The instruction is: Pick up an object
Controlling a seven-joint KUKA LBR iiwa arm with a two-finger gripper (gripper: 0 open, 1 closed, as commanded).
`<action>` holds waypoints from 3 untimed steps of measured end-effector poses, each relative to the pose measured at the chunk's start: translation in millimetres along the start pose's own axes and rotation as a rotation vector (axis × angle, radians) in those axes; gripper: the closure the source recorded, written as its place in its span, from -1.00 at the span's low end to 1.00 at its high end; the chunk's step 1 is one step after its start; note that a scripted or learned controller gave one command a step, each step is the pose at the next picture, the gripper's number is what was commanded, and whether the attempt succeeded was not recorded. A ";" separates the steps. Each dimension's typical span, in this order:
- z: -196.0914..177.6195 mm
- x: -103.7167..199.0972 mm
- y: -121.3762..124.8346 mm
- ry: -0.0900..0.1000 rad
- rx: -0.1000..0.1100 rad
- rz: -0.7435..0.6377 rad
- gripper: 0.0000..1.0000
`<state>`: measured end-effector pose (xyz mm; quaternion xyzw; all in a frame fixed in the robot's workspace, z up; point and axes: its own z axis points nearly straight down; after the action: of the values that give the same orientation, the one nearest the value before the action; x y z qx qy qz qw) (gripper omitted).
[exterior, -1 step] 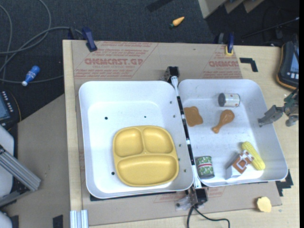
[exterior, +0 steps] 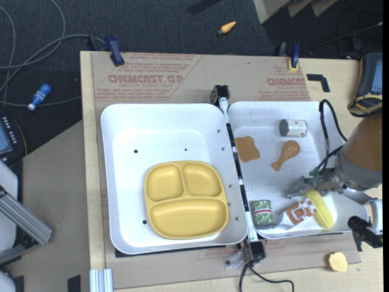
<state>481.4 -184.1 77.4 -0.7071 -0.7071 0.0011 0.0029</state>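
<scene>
I see the gripper [exterior: 304, 187] low in the right bin [exterior: 267, 117], above corn [exterior: 321, 208], drumstick [exterior: 285, 154] at 11 o'clock, grip I cannot tell

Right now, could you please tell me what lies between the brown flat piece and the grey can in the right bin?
Nothing: in the camera view, bare white bin floor separates the brown flat piece from the grey can.

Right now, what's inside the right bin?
In the right bin: a grey can, a brown patty, a drumstick, a green packet, an orange packet, a corn cob. The arm covers the bin's right edge.
</scene>
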 end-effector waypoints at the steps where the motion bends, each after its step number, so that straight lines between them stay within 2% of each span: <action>1: -17.2 -2.2 2.2 -0.004 -0.009 0.002 1.00; 2: -6.4 74.5 3.7 -0.001 -0.006 -0.006 1.00; 3: -113.7 139.3 64.4 -0.003 -0.020 -0.010 1.00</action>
<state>546.5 -45.1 191.0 -0.7037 -0.7105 -0.0047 -0.0053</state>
